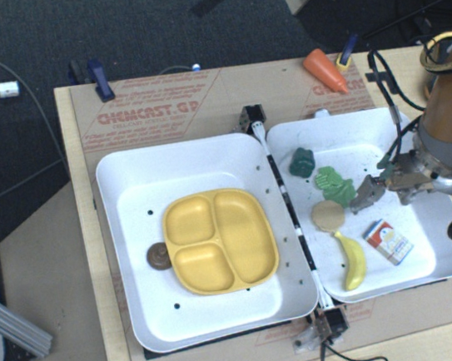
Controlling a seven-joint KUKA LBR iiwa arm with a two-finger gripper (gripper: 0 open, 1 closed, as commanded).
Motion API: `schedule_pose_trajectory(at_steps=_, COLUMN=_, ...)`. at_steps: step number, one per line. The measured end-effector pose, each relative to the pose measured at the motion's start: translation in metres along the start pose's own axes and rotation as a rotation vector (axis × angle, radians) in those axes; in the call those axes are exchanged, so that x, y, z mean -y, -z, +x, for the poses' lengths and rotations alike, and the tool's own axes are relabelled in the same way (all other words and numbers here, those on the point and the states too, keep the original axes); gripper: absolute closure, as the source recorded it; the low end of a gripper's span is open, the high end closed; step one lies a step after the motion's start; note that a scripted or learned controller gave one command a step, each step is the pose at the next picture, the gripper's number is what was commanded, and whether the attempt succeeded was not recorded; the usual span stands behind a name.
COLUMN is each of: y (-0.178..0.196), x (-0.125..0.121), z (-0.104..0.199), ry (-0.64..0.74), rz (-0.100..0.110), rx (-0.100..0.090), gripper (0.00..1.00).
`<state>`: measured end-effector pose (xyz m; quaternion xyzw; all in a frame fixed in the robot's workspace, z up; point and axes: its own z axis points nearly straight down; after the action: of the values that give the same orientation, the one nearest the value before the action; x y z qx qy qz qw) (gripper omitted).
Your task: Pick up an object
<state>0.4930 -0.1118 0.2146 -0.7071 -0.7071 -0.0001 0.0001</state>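
Note:
In the right bin [386, 128] lie a dark green block [301, 162], a light green toy [333, 184], a tan round piece [328, 216], a yellow banana [352, 259] and a small red, white and blue box [388, 242]. My gripper [373, 193] hangs over the middle of this bin, just right of the light green toy and above the small box. Nothing shows in its grasp. The arm's wrist [448, 142] covers the bin's right side.
The left bin [126, 190] holds a yellow divided plate [218, 241] with a brown round object [159, 256] at its left edge. An orange carrot-shaped toy [326, 72] lies on the board behind the right bin. Cables run near the arm.

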Motion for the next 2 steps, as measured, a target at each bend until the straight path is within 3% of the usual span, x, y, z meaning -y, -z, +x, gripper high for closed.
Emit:
schedule_pose_trajectory(at_steps=1, y=-0.127, x=0.011, z=-0.018, ry=0.0, rz=-0.01, rx=0.003, gripper=0.0)
schedule_pose_trajectory(at_steps=2, y=-0.116, x=0.01, z=-0.02, ry=-0.003, rz=-0.016, rx=0.01, gripper=1.0)
